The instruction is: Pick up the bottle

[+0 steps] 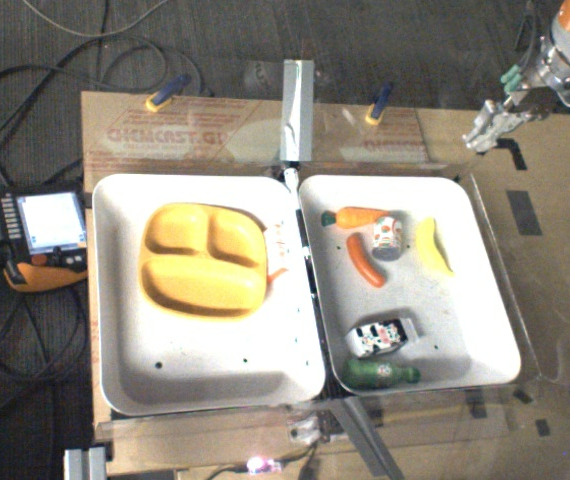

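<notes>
The yellow sectioned tray sits in the left bin, and the green bottle lies on its side against the near wall of the right bin, just below a small printed carton, so nothing is picked yet. Up at the far right the pincer hangs well off the bins over the worktop, too small and blurred to tell its grip, the arm cut off by the frame edge.

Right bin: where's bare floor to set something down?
Right bin: bare in the right half below the banana, right of the box; also a left strip between sausage and box. Crowded along the top: carrot, can, sausage, banana. Bottle hugs the front wall.
</notes>
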You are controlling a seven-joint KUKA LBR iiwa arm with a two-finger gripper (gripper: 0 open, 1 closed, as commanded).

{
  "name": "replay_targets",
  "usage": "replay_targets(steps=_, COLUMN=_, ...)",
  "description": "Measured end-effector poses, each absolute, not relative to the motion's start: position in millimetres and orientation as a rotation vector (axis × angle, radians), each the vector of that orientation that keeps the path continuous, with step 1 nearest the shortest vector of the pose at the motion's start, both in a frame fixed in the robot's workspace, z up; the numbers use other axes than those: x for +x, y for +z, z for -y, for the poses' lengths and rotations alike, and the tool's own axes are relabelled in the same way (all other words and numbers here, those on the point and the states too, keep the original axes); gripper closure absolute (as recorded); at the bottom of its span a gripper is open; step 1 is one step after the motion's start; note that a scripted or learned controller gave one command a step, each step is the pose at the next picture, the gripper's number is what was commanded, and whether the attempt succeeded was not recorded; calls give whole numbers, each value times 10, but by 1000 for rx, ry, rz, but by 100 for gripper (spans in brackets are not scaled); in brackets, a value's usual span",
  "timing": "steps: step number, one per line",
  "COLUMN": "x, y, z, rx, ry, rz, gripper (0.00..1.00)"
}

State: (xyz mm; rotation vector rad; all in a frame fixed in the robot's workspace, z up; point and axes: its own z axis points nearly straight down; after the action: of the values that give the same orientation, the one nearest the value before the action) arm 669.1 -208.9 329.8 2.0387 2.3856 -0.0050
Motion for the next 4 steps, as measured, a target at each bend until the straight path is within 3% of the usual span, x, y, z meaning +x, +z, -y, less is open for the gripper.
replay_targets(steps=1, x=6308, y=2704, z=940, rx=2112, ry=-3, rz=-2328, gripper=100)
replay_targets(steps=2, x=6519, y=2649, z=564, rx=2462, ry=-6, rz=-1952, gripper=100)
replay_targets(steps=3, x=6687, y=3208, z=201, rx=1827, ry=-2, rz=-2554, gripper=100)
replay_targets(steps=4, x=6197, y=3979, z=-554, rx=1679, ry=-1, rz=-2654, gripper=100)
